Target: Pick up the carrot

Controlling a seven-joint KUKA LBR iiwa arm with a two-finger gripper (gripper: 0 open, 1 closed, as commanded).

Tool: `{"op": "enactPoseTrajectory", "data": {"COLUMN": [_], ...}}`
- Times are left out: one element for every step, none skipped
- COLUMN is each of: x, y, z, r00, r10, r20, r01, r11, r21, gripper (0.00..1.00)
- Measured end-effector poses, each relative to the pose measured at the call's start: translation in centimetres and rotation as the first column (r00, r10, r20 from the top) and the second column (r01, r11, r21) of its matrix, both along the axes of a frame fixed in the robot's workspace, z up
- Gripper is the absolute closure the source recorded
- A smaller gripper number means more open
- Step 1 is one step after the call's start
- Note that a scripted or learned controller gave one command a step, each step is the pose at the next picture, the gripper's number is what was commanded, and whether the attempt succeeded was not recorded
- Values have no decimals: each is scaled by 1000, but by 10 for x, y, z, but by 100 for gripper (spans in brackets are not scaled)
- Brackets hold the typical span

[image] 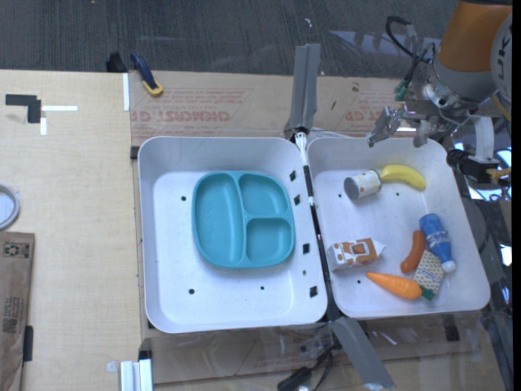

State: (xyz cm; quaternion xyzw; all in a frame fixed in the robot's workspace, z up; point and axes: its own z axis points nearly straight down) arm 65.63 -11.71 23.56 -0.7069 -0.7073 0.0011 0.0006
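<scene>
Clearly the reach has not begun: the gripper (401, 125) hangs with fingers spread wide and holding nothing, at twelve o'clock over the right bin (464, 304). Down at five o'clock lies the carrot (394, 284), a smooth orange taper with a green tip, beside a carton (355, 253). Next, I judge, comes descent over it.
</scene>
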Motion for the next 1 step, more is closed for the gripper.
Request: {"op": "enactPoseTrajectory", "data": {"x": [-26], "y": [-15], "z": [-27], "r00": [988], "r10": [-155], "r20": [-1], "r01": [155], "r11": [988], "r21": [0], "gripper": [0]}}
